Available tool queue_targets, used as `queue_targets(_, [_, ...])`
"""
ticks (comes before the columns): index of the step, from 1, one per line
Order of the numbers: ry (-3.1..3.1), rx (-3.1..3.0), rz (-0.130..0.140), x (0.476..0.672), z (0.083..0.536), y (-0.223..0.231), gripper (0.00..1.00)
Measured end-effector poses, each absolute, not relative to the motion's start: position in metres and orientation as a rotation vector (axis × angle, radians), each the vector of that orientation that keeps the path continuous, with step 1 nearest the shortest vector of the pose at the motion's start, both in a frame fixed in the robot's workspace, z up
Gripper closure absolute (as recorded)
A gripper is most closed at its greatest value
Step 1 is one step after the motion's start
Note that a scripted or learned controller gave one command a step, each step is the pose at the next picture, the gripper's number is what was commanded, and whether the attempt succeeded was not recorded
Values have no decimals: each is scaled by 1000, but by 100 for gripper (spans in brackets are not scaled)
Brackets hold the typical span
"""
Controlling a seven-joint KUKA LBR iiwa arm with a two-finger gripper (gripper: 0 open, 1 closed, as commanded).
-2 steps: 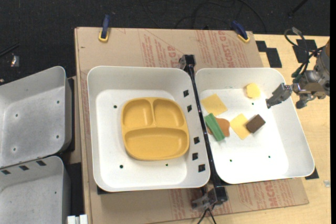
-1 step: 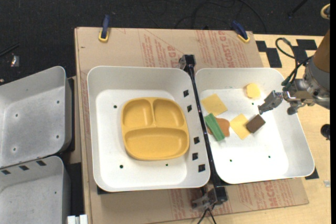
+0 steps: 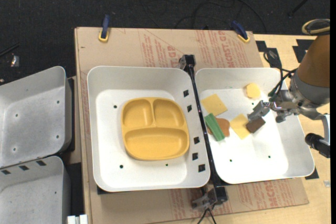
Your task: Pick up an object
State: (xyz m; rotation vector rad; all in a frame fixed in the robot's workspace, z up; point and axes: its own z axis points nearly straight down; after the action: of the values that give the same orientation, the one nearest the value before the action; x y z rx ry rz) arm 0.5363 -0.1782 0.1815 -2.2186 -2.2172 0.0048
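The camera view looks down at a slant on two shallow white bins set side by side on a brown cardboard-covered bench (image 3: 142,44). The left bin (image 3: 100,113) holds a yellow divided tray (image 3: 155,128) lying flat near its middle, with two small compartments at the far side and one long compartment at the near side. The right bin (image 3: 278,160) holds a scatter of small pieces toward its left and middle: a pale yellow square slice (image 3: 214,104) lying flat near the divider, a green bar (image 3: 214,127) just below it lying at a slant, an orange-brown rounded piece (image 3: 223,125) touching the green bar on its right, a second yellow slice (image 3: 240,127) just beside that, and a small round yellow piece (image 3: 253,91) apart from the rest, toward the far side of the bin. The arm (image 3: 315,73) reaches in from the right, its orange band over the bin's right rim. The gripper (image 3: 259,114) hangs low over the middle of the right bin, with a dark brown block (image 3: 255,125) directly at its tip, touching the edge of the second yellow slice. How far the claw stands open, and whether it has the brown block pinched, cannot be told at this angle.
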Motion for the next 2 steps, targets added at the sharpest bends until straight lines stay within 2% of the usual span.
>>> queue_targets(1, [-2218, -2220, 4, 545, 125, -181, 0])
queue_targets(2, [-2221, -2223, 0, 546, 139, -182, 100])
